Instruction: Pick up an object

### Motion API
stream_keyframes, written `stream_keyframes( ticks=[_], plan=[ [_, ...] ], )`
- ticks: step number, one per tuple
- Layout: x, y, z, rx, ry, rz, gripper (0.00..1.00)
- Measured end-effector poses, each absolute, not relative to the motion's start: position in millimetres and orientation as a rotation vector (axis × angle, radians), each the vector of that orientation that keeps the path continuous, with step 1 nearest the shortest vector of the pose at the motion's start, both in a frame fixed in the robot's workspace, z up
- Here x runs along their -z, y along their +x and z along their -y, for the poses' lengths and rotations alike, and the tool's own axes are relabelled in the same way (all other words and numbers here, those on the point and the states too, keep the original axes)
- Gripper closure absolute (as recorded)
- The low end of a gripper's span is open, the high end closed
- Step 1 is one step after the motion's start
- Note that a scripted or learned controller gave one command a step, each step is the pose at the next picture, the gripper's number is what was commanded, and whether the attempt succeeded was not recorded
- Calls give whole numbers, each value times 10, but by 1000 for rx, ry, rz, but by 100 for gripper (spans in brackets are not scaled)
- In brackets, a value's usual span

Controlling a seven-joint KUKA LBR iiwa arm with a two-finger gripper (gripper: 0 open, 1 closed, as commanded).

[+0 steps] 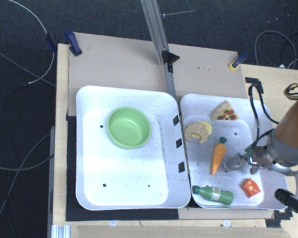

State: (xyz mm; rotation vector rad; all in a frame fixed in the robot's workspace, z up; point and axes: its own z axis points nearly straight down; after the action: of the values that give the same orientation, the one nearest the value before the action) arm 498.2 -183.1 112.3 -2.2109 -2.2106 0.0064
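The right bin [240, 129] holds an orange carrot [218, 157] with a green top, lying near its middle. A red piece [250, 187] lies at the front right and a green bottle [213, 194] lies on its side along the front wall. A tan croissant [198, 131] and a pizza slice [224, 111] sit toward the back. My gripper [240, 163] hangs low over the bin floor just right of the carrot and behind the red piece. Nothing is seen held in it.
The left bin [123, 186] has a light green bowl [130, 127] in its back half. A metal pole [158, 29] slants over the bench above the gap between the bins. Black cables [260, 112] run beside the arm at the right.
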Motion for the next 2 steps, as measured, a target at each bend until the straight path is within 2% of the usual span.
stream_keyframes(
  ticks=[1, 2],
  plan=[
    [-941, 4972, 1819, -4, -2212, 2210, 0],
    [-1072, 4988, 1818, 2, -2214, 2214, 100]
  ],
)
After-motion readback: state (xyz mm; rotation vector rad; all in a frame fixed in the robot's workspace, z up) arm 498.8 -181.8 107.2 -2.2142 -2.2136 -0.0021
